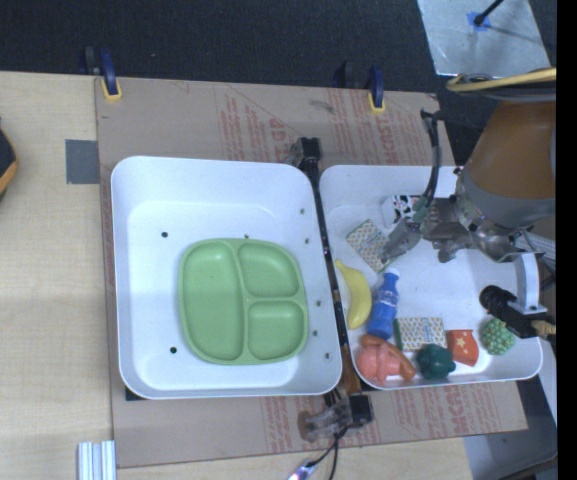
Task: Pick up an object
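Two white bins side by side on bench: left bin [138, 268] well to the left of the gripper, right bin [448, 278] directly beneath it. Green divided plate [243, 301] in the left bin, far left of the gripper and slightly lower in view. Grey arm [508, 183] with orange band entering from the right, gripper [400, 236] low over the upper middle of the right bin; finger opening cannot tell, nothing seen held. Yellow banana [355, 292] below-left of the gripper, against the bin's left wall. Blue bottle [384, 306] just below the gripper, touching the banana. Pink toy [382, 362] further below, at the near wall. Checkered packet [366, 241] just left of the gripper. Dark green object [435, 361], red block [463, 346], green ball [498, 336] below-right, along the near edge.
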